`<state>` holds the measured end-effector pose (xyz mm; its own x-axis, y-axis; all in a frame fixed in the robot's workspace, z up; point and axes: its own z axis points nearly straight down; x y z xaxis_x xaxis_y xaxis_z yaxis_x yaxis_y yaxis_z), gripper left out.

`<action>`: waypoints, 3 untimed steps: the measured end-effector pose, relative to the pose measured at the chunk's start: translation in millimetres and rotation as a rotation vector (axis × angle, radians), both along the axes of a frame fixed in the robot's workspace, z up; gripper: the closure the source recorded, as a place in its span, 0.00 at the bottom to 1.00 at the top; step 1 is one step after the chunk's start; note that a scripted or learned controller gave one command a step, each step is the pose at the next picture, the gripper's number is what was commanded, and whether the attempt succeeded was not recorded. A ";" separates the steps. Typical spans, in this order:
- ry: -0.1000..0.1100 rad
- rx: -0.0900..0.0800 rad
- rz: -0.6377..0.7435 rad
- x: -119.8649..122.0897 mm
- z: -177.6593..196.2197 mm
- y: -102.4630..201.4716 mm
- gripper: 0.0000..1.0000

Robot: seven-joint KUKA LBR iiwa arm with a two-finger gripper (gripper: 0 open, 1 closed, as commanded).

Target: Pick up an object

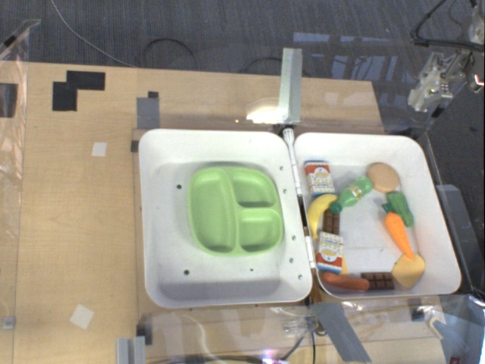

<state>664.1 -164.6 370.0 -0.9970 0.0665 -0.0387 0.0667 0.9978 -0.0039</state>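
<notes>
Near edge of the counter (pixel 68 264): tape strips and cable clutter, nothing to pick. Next back, two white bins side by side. Left bin (pixel 163 279) holds just a green divided plate (pixel 233 209), lying flat w/ three wells. Right bin (pixel 443 268) has all the small stuff, so the pick is prob. there.

Nearest in the right bin: a sausage (pixel 345 282) touching a brown chocolate bar (pixel 377 280), and a yellow wedge (pixel 408 271) just beside them. Then a small carton (pixel 330 250), a carrot (pixel 398 230) w/ green top, a banana (pixel 318 212) against the left wall, a green bottle (pixel 352 196). Furthest: a second carton (pixel 320 177) and a tan bun (pixel 384 176).

Pincer (pixel 433 89) is beyond the bins at top right, well apart from every item, w/ nothing in it. Can't tell how wide it stands; too small and cluttered.

Risks, my read: items are crowded, esp. banana, bottle and cartons, so a descent there could land on two at once or shove one aside. Sausage and bar sit right at the near wall, so a finger may hit the rim. Carrot and sausage are rounded and could roll out on closing. Bun and carrot have the most room.
</notes>
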 end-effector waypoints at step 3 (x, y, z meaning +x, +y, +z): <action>-0.037 -0.006 0.005 5.1 43.8 2.1 1.00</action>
<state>669.3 -162.6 413.9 -0.9952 0.0617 -0.0760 0.0624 0.9980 -0.0075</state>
